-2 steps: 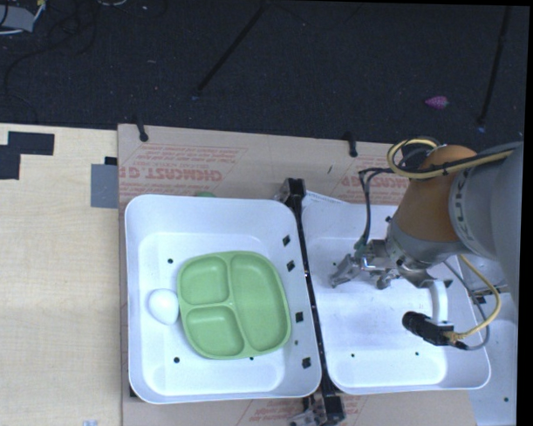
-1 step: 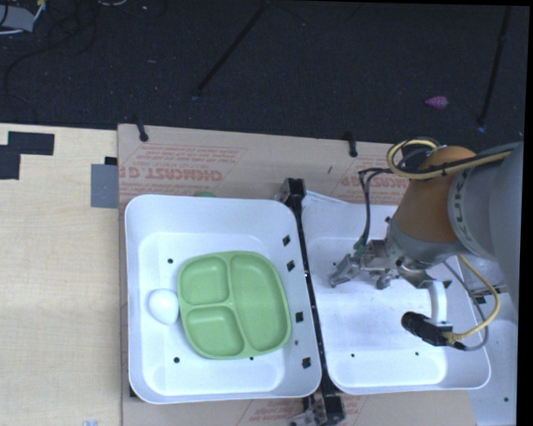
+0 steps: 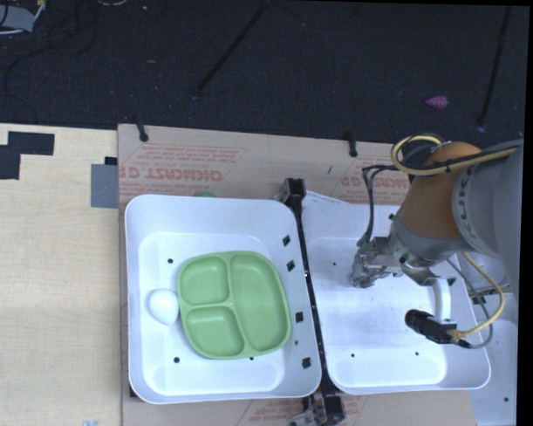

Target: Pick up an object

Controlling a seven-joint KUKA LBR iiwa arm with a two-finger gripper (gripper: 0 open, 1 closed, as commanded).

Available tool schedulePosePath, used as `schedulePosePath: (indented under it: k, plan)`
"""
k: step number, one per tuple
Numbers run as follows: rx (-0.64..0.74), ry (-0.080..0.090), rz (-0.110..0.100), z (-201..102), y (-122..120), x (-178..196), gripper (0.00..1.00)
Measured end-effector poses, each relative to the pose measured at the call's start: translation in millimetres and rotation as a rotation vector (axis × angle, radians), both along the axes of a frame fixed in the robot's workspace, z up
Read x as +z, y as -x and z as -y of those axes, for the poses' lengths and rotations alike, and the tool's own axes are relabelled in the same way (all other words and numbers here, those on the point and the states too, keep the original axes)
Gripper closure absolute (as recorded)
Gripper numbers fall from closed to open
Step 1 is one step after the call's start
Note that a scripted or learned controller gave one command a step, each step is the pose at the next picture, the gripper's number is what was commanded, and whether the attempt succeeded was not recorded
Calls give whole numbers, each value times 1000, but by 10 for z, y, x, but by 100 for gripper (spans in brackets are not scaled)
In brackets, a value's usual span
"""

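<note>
Nearest the camera, the front rims of the two bins meet over a black clamp [image 3: 319, 412] that sits on the brown cardboard sheet [image 3: 207, 166] under them. The left bin [image 3: 131, 334] holds a green three-compartment plate [image 3: 233, 303], lying flat and a little askew in the middle of the floor. A small white ball [image 3: 163, 305] rests just beside the plate's left edge, touching it or nearly so. These are the only loose things to pick, and both are in the left bin, well apart from the gripper.

A black strip [image 3: 301, 279] runs between the bins. Across it, in the right bin [image 3: 392, 365], the gripper [image 3: 363, 272] hangs low over the white floor in the bin's far left part, near the strip. Nothing is seen in it, and the view does not show whether it is open or closed. Behind it the orange band [image 3: 428, 209] and the grey arm [image 3: 493, 211] reach in from the right.

The pale wooden bench [image 3: 46, 287] spreads to the left, with a grey patch [image 3: 102, 185] and black marks [image 3: 20, 151] toward its far edge. Beyond lies dark floor with cables and a small purple thing [image 3: 437, 102].
</note>
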State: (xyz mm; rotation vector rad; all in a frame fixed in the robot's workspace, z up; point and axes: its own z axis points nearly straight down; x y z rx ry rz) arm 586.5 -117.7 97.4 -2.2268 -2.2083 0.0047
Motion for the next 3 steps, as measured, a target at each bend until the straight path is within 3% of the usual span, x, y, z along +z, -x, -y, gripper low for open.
schedulePosePath:
  k: [1,3]
  plan:
    - [7,1,5,-5,-37,422,100]
    - [9,2,6,-33,109,1437,100]
